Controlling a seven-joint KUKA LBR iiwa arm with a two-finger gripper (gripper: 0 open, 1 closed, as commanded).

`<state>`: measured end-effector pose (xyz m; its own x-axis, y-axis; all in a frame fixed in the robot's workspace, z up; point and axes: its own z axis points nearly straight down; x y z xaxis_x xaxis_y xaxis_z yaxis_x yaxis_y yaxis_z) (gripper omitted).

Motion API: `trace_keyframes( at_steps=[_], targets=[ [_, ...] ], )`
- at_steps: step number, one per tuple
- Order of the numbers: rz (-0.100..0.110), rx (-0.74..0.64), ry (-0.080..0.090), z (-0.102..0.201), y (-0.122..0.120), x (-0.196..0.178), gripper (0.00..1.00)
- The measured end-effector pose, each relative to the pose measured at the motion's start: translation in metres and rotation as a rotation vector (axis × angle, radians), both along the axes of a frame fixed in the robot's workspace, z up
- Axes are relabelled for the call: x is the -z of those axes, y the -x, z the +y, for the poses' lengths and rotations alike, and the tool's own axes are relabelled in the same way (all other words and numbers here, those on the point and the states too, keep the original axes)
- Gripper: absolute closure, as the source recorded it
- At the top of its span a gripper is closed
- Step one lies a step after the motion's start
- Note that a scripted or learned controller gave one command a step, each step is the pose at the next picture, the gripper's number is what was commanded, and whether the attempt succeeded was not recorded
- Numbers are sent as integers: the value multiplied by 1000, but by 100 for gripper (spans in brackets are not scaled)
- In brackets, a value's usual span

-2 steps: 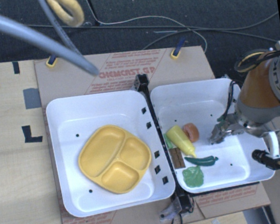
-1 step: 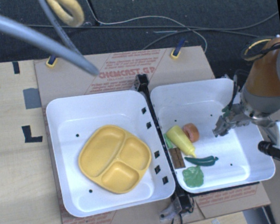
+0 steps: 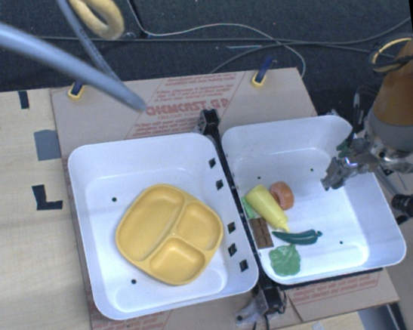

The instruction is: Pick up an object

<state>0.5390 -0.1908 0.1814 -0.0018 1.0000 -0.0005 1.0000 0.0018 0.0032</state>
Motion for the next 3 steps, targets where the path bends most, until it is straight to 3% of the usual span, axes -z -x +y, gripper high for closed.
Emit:
trace_keyframes(
  at_steps=[1,3],
  targets=[
    [0,0,0,1,-1,-40,100],
    [4,-5,-2,104,-9,-39,100]
  ],
)
